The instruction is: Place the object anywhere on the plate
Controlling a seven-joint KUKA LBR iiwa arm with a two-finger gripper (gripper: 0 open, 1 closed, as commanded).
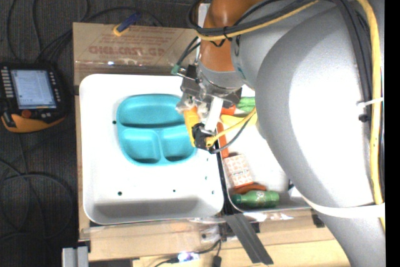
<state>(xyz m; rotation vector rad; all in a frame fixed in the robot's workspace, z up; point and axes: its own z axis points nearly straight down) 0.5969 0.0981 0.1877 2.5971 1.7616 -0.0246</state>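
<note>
Hovering our hand at the blue plate's right rim, we carry something orange; whether it is clenched, we cannot tell. Next, release leftward.

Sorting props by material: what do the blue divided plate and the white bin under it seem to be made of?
The plate looks like moulded plastic with a matte finish: uniform turquoise, rounded compartment ridges. The white bin looks like smooth, slightly glossy plastic, judging by its rounded corners and soft sheen, though coated metal can't be excluded.
</note>
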